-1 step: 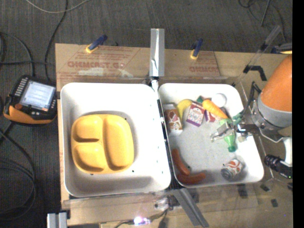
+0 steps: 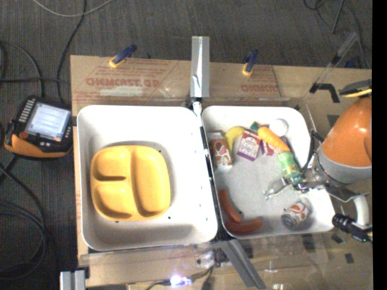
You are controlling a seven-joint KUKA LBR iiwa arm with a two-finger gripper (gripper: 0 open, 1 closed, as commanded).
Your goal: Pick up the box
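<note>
- Up in the right bin (image 2: pixel 302 122), the box (image 2: pixel 248 146) leans among toy foods, touching a banana (image 2: pixel 234 134).
- It looks light and stiff; squeeze its flat sides.
- Lower right, the gripper (image 2: pixel 272 192) is spread wide, holding nothing.

We see the box (image 2: pixel 248 145) hemmed in: a banana (image 2: pixel 234 134) and a small bottle (image 2: pixel 221 152) crowd its left, a carrot (image 2: pixel 275 140) its right, the bin wall (image 2: pixel 251 110) behind. Open floor lies just below it, toward the sausage (image 2: pixel 234 215) and can (image 2: pixel 296 214). The gripper (image 2: pixel 275 191) hangs over that open floor.
</note>
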